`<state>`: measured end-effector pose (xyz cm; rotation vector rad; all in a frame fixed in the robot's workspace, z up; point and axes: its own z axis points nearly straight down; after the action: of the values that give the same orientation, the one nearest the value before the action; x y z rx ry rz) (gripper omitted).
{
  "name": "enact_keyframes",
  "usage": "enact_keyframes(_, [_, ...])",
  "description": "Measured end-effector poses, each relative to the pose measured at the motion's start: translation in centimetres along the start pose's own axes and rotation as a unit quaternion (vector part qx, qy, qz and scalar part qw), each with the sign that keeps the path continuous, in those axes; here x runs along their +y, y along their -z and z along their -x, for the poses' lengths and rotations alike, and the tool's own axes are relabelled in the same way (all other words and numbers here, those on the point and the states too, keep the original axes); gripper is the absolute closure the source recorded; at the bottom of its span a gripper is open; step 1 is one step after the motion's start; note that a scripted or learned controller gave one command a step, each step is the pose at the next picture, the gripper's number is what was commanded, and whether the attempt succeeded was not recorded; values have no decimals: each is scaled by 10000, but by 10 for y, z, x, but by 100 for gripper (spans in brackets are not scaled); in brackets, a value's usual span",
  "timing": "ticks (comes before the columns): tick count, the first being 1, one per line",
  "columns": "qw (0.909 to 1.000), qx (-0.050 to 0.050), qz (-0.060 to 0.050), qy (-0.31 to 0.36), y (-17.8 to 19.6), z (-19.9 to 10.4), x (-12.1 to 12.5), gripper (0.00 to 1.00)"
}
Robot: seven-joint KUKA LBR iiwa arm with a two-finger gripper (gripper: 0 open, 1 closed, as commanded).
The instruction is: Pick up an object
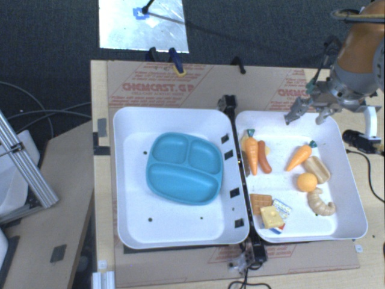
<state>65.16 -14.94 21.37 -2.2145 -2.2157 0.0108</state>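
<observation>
Cheese wedge (272, 217), right bin's (352, 188) near corner, loose with toy food; gripper (309, 114), fingers spread and empty, poised above far edge.

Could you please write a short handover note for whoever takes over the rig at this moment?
Gripper: open, holding nothing, above the far edge of the right bin.
Right bin contents: two carrots, a sausage, an orange, a bread roll, a croissant, a cracker, a cheese wedge.
Left bin: blue divided plate.
Done: nothing picked up.
Left: descend on one object, grasp it, lift.
</observation>
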Motion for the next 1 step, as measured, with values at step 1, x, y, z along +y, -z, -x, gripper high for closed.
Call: enact_keyframes(1, [10000, -9, 64, 11, 9, 0, 3, 0])
